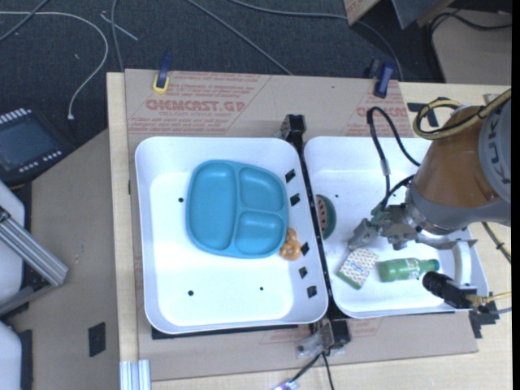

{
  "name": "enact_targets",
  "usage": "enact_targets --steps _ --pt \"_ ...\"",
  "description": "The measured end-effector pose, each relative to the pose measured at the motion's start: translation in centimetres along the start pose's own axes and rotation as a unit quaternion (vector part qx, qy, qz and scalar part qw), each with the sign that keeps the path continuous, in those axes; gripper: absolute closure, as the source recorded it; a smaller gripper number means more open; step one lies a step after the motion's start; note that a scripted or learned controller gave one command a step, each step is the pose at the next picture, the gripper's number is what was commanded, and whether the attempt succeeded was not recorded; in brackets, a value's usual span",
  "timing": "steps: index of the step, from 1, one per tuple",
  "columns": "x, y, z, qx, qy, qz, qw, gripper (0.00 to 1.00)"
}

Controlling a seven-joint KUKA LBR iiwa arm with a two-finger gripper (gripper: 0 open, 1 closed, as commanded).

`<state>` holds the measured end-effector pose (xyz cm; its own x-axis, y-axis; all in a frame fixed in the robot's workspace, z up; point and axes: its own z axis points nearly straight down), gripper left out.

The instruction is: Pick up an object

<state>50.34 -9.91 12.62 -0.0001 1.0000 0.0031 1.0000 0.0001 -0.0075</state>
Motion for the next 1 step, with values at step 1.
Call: enact_targets --steps 1 --pt "-0.04 0.17 -1.36 -0.004 -0.001 0.001 1.0 1.0"
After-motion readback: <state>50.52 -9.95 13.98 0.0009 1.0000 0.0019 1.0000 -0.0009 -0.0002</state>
